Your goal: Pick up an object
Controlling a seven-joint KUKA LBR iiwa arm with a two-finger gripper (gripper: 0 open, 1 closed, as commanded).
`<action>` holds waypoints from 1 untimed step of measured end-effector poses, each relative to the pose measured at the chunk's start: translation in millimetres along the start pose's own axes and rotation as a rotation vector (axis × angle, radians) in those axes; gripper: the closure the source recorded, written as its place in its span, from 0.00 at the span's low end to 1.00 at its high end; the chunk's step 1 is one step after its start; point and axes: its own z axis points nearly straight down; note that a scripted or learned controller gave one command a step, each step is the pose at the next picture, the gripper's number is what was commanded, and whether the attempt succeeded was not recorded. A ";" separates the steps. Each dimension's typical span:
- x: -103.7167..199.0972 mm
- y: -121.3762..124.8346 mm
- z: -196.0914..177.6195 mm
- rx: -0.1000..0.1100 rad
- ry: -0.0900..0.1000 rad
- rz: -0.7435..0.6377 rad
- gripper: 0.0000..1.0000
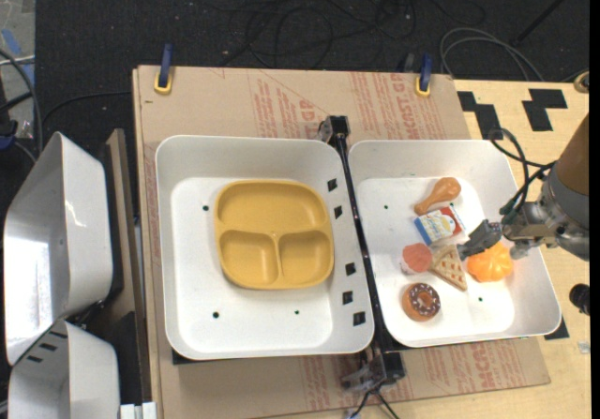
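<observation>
Light falls evenly and brightly from overhead on the two shallow white plastic bins (361,248), whose floors are close to washed out, with soft glare along the rims. Shadows beneath the toys in the right-hand bin are short and faint. The dark carpeted floor (94,14) above the bins sits much dimmer and looks grainy. Focus is moderate throughout; small edges are slightly soft, and the brown cardboard bench (281,94) shows no strong reflection.
</observation>
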 end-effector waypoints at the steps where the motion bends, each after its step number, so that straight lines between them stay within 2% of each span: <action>1: 1.1 4.9 44.7 0.000 0.000 -0.001 0.00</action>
